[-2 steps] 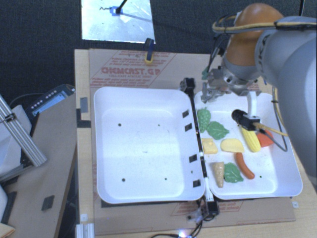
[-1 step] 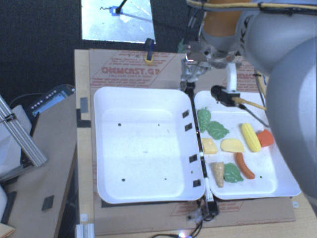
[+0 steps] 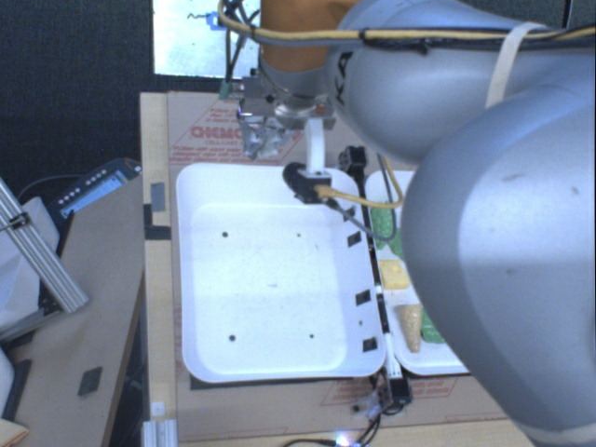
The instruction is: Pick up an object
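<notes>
My gripper (image 3: 264,141) hangs over the far rim of the left white bin (image 3: 200,250), near its back edge, with nothing visible in it. In the right bin (image 3: 438,366), mostly hidden under the grey arm, lie a green object (image 3: 384,223), a yellow block (image 3: 394,275), a tan cone-shaped piece (image 3: 410,328) and another green bit (image 3: 431,330). A small black thing (image 3: 352,159) sits at that bin's far left corner. All of these lie to the right of the gripper and apart from it.
The arm's large grey links (image 3: 503,203) cover most of the right bin. The two bins meet along a divider with black clips (image 3: 365,298). A cardboard sheet (image 3: 200,128) lies under the bins. Metal rails (image 3: 42,259) stand at the left.
</notes>
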`<state>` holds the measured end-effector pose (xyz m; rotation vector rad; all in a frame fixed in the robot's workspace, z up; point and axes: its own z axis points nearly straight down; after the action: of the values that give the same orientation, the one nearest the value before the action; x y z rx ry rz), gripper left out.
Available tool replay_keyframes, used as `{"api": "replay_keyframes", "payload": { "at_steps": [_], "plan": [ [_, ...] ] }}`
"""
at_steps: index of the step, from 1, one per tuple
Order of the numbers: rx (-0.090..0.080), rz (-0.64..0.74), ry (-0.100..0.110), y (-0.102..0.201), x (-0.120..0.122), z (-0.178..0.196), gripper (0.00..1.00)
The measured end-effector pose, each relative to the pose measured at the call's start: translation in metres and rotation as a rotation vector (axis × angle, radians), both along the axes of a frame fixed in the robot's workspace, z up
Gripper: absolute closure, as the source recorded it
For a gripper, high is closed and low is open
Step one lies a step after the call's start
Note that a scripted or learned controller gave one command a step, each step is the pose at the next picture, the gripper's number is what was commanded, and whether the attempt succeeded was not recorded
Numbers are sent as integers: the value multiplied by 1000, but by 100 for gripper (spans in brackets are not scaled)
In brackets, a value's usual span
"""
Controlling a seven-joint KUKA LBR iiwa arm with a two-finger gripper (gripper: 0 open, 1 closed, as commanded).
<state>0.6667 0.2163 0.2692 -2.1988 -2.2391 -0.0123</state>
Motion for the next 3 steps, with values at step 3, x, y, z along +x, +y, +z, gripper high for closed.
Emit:
{"api": "replay_keyframes", "payload": {
  "at_steps": [3],
  "plan": [
    [-5, -14, -6, 7, 2, 150, 100]
  ]
}}
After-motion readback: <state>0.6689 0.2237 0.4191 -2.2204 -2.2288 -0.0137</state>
